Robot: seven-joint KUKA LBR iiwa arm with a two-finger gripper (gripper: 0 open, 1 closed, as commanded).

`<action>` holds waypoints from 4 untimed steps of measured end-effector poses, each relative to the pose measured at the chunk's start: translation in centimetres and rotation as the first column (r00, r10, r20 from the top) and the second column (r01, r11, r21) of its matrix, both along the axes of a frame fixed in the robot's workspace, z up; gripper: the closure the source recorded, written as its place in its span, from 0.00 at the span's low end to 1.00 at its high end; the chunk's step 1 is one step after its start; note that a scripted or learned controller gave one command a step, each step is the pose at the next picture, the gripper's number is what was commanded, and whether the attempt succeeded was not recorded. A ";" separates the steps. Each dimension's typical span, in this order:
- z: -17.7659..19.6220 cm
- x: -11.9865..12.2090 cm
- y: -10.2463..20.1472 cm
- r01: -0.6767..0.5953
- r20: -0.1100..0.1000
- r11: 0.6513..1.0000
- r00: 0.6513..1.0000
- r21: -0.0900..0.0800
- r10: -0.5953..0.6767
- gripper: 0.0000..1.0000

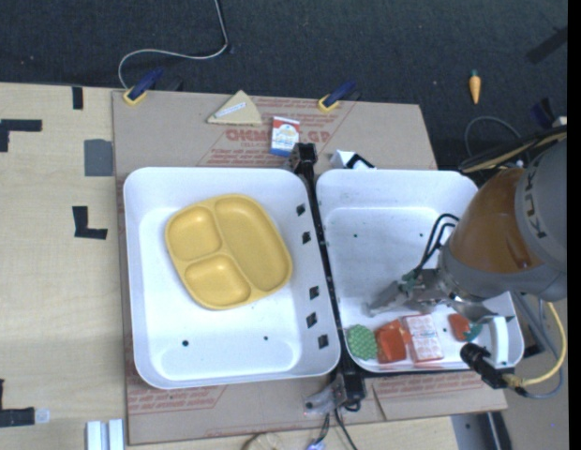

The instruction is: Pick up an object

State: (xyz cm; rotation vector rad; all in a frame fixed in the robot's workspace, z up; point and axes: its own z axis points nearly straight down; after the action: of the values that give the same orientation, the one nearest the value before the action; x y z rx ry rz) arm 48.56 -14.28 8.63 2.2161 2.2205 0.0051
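My gripper [382, 300] hangs low in the right bin [384, 190], just above the bin floor near its middle. It points left, and the grey arm with its orange band [492, 228] reaches in from the right. Along the bin's front wall, just below the gripper, lie a green round item [363, 342], a red block [392, 341], a white and red packet [424, 336] and a small red piece [458, 326]. None of them touches the gripper.
The left bin [150, 345] holds a yellow three-part plate [227, 249]. Black clips [314, 279] run along the divider between the bins. Behind the bins on the cardboard lie a small red and white box [285, 136] and a tan wedge [237, 109].
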 end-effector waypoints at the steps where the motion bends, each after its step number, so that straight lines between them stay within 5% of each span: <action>1: 9.3 -0.2 -8.2 0.003 -0.004 1.000 1.000 -0.002 -0.003 0.00; 2: 0.0 -0.1 -2.1 0.001 -0.004 1.000 1.000 0.002 -0.001 0.00; 3: 9.6 5.6 -7.2 0.001 -0.003 1.000 1.000 -0.002 -0.001 0.00; 4: 2.8 7.8 0.3 0.000 -0.009 1.000 1.000 0.002 0.000 0.00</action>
State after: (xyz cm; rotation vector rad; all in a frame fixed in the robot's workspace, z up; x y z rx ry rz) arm 56.36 -13.94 11.47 2.2213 2.2267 -0.0021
